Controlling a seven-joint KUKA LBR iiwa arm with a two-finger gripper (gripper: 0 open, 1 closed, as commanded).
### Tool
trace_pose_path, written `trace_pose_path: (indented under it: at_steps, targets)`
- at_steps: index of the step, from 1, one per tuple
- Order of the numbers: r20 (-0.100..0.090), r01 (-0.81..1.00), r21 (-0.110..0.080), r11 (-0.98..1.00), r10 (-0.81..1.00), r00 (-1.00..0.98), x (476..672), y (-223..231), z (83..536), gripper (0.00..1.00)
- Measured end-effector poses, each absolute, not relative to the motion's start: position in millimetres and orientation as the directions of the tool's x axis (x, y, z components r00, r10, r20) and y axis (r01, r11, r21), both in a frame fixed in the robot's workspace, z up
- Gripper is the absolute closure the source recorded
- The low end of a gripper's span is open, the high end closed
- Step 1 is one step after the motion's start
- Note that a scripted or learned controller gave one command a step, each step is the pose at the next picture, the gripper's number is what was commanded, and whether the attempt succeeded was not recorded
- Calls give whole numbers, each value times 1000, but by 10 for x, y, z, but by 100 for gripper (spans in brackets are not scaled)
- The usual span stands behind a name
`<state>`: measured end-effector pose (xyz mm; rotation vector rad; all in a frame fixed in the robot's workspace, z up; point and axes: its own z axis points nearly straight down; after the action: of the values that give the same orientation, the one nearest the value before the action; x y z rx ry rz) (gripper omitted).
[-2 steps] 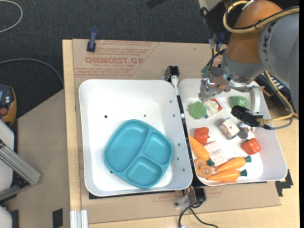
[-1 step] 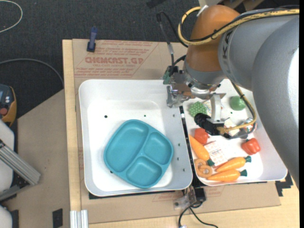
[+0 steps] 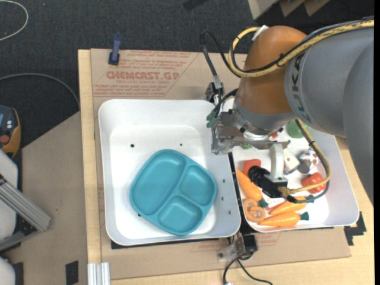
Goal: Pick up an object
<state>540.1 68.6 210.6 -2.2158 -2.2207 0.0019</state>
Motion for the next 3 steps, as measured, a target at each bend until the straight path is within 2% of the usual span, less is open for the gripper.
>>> trace_pose_path:
  at_steps: [1, 2, 3]
  targets:
    - [6, 1000, 18, 5, 1000, -5, 4821, 842, 3923, 100]
    - [-2, 1000, -5, -6, 1000, 6, 5170, 343, 3254, 100]
    - [-1, 1000, -5, -3, 1000, 3, 5767, 180, 2294, 100]
